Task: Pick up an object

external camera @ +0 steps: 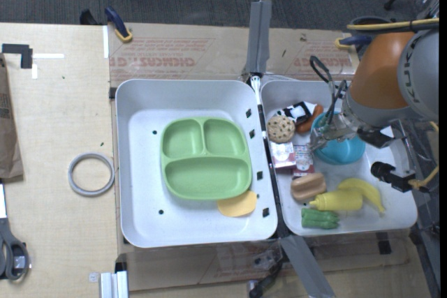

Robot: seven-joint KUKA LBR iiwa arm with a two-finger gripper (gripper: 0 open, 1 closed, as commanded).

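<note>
The right bin holds several small objects: a speckled cookie, an orange piece, a blue cup, a red and white box, a brown bun, a yellow bottle, a banana and a green item. My gripper reaches down into this bin from the right. It sits at the left edge of the blue cup, just right of the orange piece. The arm's grey and orange wrist hides the bin's far right part.
The left bin contains a green divided plate and a yellow chip at its near edge. A grey ring lies on the bench to the left. A divider separates the two bins.
</note>
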